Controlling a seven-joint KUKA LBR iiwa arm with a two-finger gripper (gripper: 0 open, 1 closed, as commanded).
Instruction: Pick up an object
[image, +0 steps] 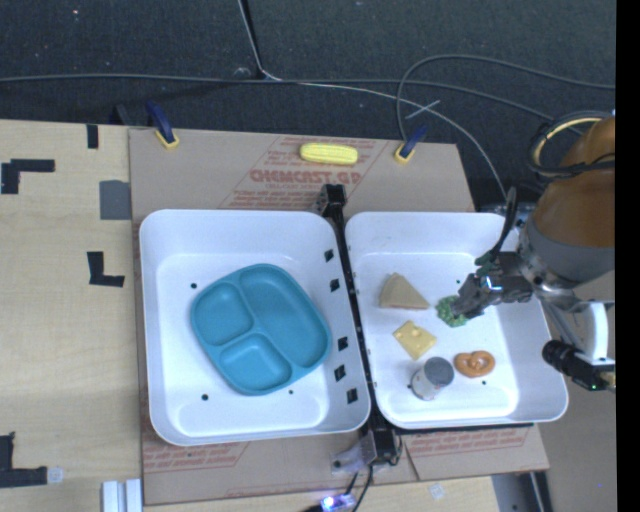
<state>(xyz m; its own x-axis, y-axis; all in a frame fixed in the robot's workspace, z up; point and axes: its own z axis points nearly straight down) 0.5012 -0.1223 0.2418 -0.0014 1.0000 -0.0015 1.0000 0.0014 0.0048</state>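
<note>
Reaching in from the right, the gripper (478, 297) sits low over the right bin (500, 405), its dark tip touching or overlapping a small green object (450, 313) that lies near the middle of that bin. By my reading the grasp step is in hand: the tool is at the object, but nothing shows the object lifted clear of the bin floor. Whether the tool is spread, pressed together or already pinching the green piece I cannot tell, because the dark hardware merges into one blurred mass at this slant. If it has a hold, the next move calls for a straight lift, slow enough that the small piece does not slip; if not, it needs to settle around the green piece and close first. Other candidates lie near: a tan wedge (402, 292) just to the left of the green object, a yellow cheese-like piece (414, 338) below it, an orange pretzel (474, 364) and a grey can (434, 377) toward the near wall. The left bin (165, 300) holds a blue divided plate (260, 328), and a yellow corn cob (329, 154) rests on the cardboard beyond the bins. What the green object really is stays hard to make out; its right part is covered by the tool.
</note>
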